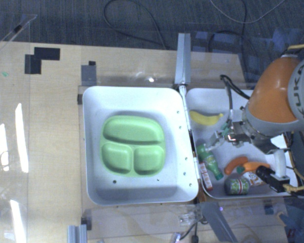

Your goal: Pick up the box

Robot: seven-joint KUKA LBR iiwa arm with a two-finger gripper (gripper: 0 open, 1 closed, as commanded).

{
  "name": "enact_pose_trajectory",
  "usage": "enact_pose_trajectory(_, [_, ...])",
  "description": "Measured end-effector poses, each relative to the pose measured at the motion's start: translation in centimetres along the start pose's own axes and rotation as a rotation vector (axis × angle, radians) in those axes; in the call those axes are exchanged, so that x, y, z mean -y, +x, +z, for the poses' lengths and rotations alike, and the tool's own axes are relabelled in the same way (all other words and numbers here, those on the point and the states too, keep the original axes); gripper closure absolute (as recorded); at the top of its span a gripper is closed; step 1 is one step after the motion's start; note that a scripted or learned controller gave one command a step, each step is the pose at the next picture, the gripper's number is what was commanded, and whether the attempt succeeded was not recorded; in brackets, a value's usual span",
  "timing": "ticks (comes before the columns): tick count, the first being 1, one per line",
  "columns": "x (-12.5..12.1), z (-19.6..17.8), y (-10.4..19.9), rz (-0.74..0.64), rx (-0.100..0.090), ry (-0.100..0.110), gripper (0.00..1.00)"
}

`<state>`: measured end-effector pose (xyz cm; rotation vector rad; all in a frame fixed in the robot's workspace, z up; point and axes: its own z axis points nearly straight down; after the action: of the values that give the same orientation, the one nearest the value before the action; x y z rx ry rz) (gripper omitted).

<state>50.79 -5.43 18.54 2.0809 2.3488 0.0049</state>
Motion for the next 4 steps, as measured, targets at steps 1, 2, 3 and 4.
enact_pose_trajectory(1, [2.4, 5.4, -3.7, 0.002, 0.0, -0.002, 0.0])
enact_pose_trajectory(2, [2.6, 0.0, -5.8, -0.167, 0.002, -0.003, 0.0])
enact_pose_trajectory(3, [1.4, 9.6, -6.3, -0.218, 0.007, -0.012, 0.0])
enact_pose_trajectory(4, [-5.1, 7.7, -7.9, -0.055, 0.002, -0.002, 0.0])
